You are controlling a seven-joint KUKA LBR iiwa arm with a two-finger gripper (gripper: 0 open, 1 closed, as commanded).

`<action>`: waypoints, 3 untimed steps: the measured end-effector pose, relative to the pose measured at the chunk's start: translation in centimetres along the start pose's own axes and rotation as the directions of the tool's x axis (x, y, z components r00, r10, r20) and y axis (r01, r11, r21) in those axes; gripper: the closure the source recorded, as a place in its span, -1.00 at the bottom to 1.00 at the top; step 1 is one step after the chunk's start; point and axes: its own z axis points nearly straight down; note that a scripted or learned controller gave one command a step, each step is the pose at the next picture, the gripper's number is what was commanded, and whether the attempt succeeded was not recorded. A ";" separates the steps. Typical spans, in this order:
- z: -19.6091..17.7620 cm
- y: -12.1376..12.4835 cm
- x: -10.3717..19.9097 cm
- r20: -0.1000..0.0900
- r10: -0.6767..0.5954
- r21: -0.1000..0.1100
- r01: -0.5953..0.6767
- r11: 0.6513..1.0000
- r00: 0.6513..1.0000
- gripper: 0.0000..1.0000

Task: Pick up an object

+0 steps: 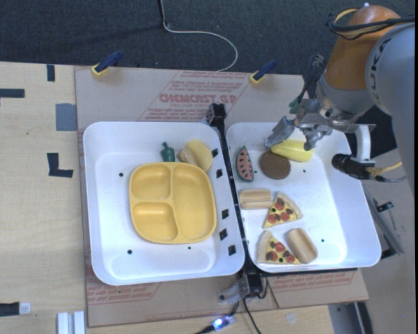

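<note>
My gripper (295, 136) hangs over the far part of the right bin (348, 207), reaching in from the right. Its fingers stand open and spread. A yellow banana-like piece (294, 151) lies just below and between the two fingertips, resting on the bin floor against a brown round patty (274, 165). I cannot tell whether the fingers touch the yellow piece. Nothing is lifted.
The right bin also holds a watermelon slice (244, 163), a bun (255, 198), two pizza slices (282, 211) (270, 249) and a hot dog (302, 245). In the left bin (101, 186) sit a yellow divided plate (173, 202), a small green item (167, 152) and a pale yellow piece (197, 154).
</note>
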 end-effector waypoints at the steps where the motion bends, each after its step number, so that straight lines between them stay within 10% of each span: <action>1: -0.9 0.3 0.0 0.002 -0.002 -0.014 0.002 1.000 1.000 -1.00; 3: 8.4 0.7 -0.8 0.003 -0.003 -0.009 0.003 1.000 1.000 -1.00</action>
